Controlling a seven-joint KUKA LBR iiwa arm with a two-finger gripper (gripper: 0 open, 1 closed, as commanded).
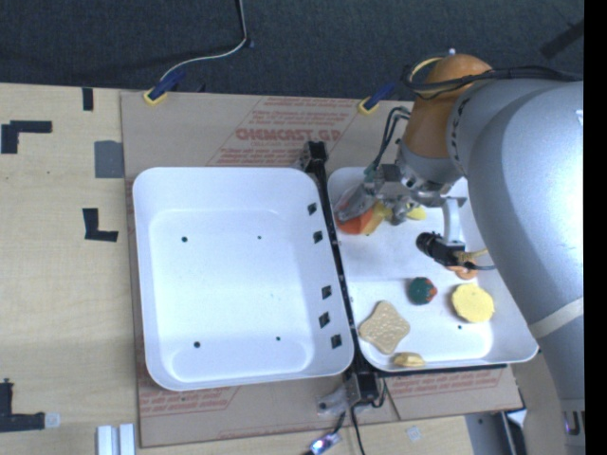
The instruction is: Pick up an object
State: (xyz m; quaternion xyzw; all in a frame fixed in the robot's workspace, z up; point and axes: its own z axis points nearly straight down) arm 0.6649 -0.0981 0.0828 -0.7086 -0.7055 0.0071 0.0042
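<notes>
Two white bins sit side by side on the counter [76,254]; the left bin [228,273] has bare floor showing, while the right bin [503,344] carries the loose things. The tool [372,207] is down in the far left corner of the right bin, right over an orange and yellow object [365,222] that lies just beside the divider between the bins. Whether it is spread or closed I cannot tell, and nothing shows the object between its tips, so I judge the step in hand to be the grasp attempt itself, not yet a lift. Nearer the camera lie a tan cracker-shaped piece [384,326], a green ball [422,290], a yellow round piece [472,303] and a small yellow bit [408,359], all apart from the tool. Next would call for a firm close on the orange object, then a straight rise clear of the bin wall
</notes>
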